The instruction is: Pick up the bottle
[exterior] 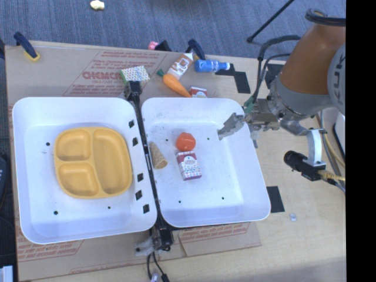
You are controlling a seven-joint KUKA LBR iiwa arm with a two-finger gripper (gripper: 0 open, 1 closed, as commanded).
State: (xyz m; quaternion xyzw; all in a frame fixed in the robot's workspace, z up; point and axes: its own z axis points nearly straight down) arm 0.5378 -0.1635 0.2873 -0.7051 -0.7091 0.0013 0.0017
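A small bottle with a red label lies flat in the middle of the right bin, with its pale cap toward the far side. A red tomato-like ball rests just beyond the cap. My gripper hangs over the far right part of that bin, to the right of the bottle and a little beyond it. It stands well apart from the bottle, and nothing shows in its grasp. The orange-banded arm reaches in from the right.
A tan cone lies by the right bin's left wall. The left bin holds a yellow divided plate. Behind the bins lie a carrot, a white-orange bottle, a blue bottle and a green box.
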